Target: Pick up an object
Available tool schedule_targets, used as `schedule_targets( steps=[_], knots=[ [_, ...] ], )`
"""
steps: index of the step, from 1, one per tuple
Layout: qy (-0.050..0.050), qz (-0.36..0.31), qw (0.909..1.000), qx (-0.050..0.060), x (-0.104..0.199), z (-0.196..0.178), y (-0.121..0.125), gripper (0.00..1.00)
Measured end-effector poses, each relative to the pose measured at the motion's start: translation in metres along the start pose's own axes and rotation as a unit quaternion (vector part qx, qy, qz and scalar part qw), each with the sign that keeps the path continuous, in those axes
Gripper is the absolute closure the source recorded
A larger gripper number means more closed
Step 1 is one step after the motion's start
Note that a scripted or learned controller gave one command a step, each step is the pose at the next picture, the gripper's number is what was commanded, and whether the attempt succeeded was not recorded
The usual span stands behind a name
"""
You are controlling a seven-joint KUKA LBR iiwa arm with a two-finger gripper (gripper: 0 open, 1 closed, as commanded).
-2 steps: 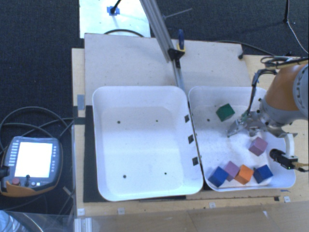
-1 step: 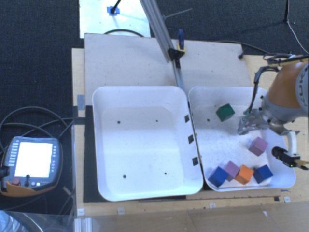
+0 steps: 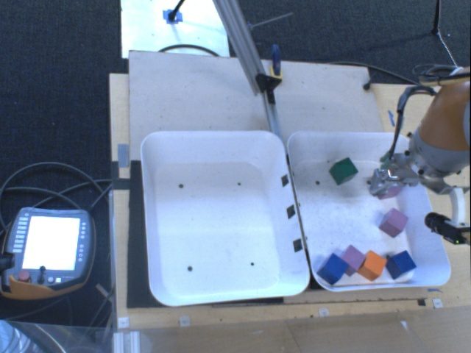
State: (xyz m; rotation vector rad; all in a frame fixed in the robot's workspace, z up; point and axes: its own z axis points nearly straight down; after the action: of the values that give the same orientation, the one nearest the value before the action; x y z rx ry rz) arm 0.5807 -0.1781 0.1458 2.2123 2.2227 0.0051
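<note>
My gripper (image 3: 383, 182) hangs over the right bin (image 3: 324, 204), near its upper right part. A bit of a purple block (image 3: 392, 192) shows right under the gripper, mostly hidden by it; whether it is held is unclear. A green cube (image 3: 343, 170) lies just left of the gripper. A purple cube (image 3: 394, 222) sits a little below it. Along the bin's front edge lie a blue cube (image 3: 333, 268), a purple cube (image 3: 354, 258), an orange cube (image 3: 372, 265) and another blue cube (image 3: 400, 264).
The left bin (image 3: 221, 212) stands beside the right one, with a shared rim between them. A slanted metal pole (image 3: 243, 39) crosses the board behind the bins. A teach pendant (image 3: 48, 252) lies on the floor at the left.
</note>
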Motion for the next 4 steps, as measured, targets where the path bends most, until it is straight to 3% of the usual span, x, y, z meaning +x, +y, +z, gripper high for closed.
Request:
schedule_targets(
  steps=[1,2,4],
  knots=[
    [0.0,-0.001,1.0,-0.001,0.004,-0.052,0.012,1.0],
    [0.0,0.0,1.0,0.001,0.003,-0.069,0.013,1.0],
    [0.002,-0.003,1.0,0.001,0.11,-0.093,0.04,1.0]
  ],
)
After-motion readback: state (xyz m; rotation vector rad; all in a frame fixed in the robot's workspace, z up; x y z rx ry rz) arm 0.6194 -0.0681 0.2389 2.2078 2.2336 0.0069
